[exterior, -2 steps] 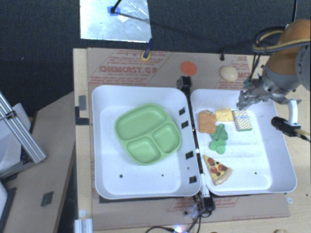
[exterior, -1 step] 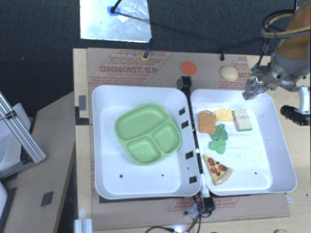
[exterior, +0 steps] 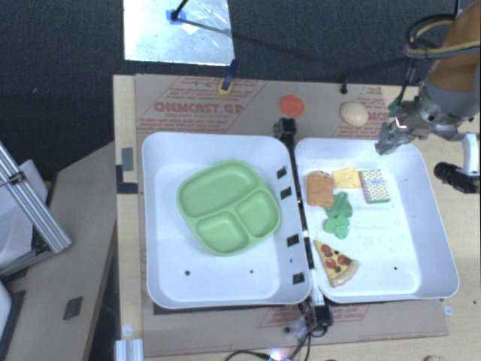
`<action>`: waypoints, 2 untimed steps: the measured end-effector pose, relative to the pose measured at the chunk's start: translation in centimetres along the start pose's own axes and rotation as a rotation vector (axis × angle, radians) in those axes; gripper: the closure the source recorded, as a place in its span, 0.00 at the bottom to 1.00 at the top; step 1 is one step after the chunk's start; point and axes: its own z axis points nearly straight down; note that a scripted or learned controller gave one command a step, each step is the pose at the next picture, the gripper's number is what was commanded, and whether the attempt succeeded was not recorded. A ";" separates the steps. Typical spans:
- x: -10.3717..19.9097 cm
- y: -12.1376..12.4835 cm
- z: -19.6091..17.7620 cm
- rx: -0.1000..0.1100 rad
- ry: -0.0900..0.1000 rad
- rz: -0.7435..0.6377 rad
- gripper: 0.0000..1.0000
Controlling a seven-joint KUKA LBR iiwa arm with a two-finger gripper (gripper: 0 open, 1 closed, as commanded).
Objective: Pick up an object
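In the camera view, the gripper hangs over the far right corner of the right bin; whether it is open or closed I cannot tell. Inside this bin lie a toast, a cheese slice, a small box, green pieces and a pizza slice. The left bin holds a green tray. An egg and an orange disc rest on the tabletop beyond.

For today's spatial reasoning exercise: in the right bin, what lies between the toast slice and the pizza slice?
In the camera view, the green leafy toy lies between the toast slice above and the pizza slice below, inside the right bin.
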 end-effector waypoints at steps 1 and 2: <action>5.8 -2.4 0.2 0.003 0.003 -0.004 1.00; 10.0 -4.1 -0.3 0.004 0.002 -0.004 1.00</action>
